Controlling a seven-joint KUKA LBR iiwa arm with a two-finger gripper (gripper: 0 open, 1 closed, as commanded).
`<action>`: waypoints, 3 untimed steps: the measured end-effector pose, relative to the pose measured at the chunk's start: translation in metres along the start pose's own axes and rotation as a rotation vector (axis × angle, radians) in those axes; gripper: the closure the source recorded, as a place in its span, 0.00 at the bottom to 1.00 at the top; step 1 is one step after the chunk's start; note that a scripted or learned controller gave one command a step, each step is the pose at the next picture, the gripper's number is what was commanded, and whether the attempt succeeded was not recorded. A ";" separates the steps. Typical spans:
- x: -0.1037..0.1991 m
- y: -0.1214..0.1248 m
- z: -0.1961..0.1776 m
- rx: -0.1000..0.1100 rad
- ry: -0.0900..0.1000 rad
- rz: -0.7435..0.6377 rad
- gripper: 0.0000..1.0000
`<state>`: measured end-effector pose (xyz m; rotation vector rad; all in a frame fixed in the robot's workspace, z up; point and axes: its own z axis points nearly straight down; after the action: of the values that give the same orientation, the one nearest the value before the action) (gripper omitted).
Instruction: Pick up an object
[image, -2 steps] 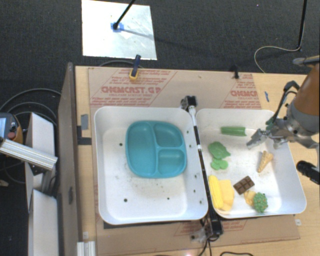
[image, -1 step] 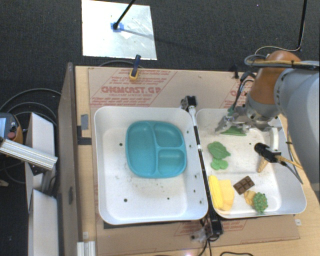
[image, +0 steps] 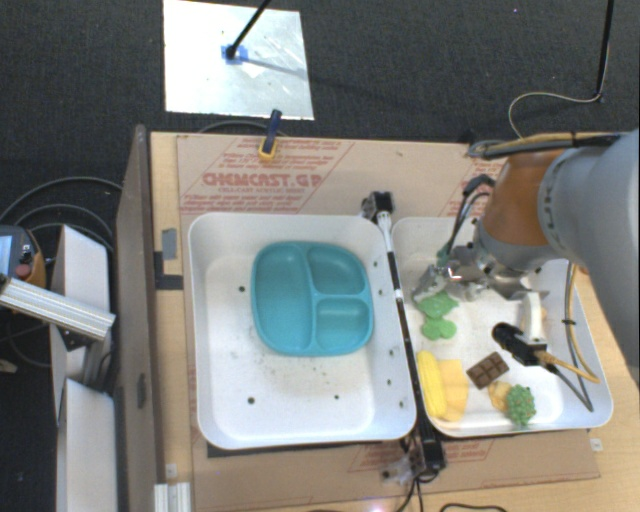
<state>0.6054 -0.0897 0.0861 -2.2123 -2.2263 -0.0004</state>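
Observation:
My gripper (image: 438, 282) is low in the right bin (image: 570, 300), near its left wall. A light green toy piece (image: 436, 304) lies right at its tip, and a second green piece (image: 438, 328) sits just below that. Whether anything is between the fingers cannot be made out. Toward the front of the bin lie a yellow corn cob (image: 429, 372), a yellow block (image: 454, 386), a brown chocolate-bar piece (image: 487, 370) and a green broccoli (image: 519, 403).
The left bin (image: 225, 330) holds a teal divided plate (image: 311, 298). The ridge between the bins (image: 397, 300) runs just left of the gripper. The grey arm with its orange band (image: 520, 205) covers the back right of the right bin.

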 end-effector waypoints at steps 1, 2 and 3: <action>-0.009 -0.034 0.000 -0.006 -0.002 0.006 0.00; -0.011 -0.062 0.000 -0.008 -0.003 0.006 0.00; -0.058 0.027 0.000 -0.013 -0.007 0.002 0.00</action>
<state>0.6324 -0.1476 0.0862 -2.2247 -2.2336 -0.0070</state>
